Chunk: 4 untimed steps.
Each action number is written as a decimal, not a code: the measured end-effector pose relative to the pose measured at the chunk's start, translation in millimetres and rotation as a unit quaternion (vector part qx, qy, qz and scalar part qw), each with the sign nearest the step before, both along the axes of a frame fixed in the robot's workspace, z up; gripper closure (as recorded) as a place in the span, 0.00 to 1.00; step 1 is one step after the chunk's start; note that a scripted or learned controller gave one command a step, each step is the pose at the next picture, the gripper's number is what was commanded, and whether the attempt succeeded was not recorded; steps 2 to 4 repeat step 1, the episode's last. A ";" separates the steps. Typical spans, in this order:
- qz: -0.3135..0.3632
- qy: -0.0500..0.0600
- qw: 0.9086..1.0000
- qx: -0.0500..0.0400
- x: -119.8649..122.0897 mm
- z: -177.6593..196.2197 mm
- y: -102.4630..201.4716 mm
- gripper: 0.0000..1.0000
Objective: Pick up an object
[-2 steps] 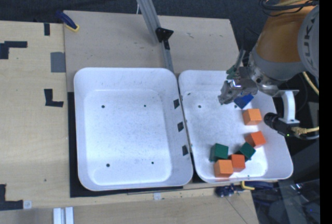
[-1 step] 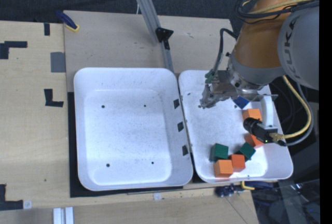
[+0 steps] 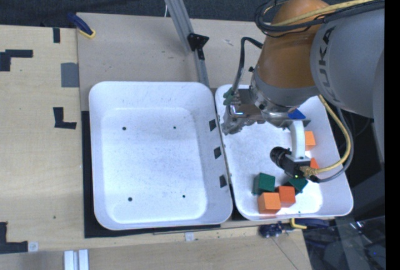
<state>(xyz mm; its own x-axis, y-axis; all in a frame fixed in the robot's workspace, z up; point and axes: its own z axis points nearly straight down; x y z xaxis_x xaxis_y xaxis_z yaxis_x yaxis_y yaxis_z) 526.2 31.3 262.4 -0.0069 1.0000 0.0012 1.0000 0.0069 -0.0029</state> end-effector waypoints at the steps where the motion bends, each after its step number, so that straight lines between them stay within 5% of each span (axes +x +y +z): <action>1: -0.001 0.001 1.000 -0.001 -5.4 -20.8 43.7 1.00; 4: -0.001 0.001 1.000 -0.001 -5.4 -20.8 43.7 1.00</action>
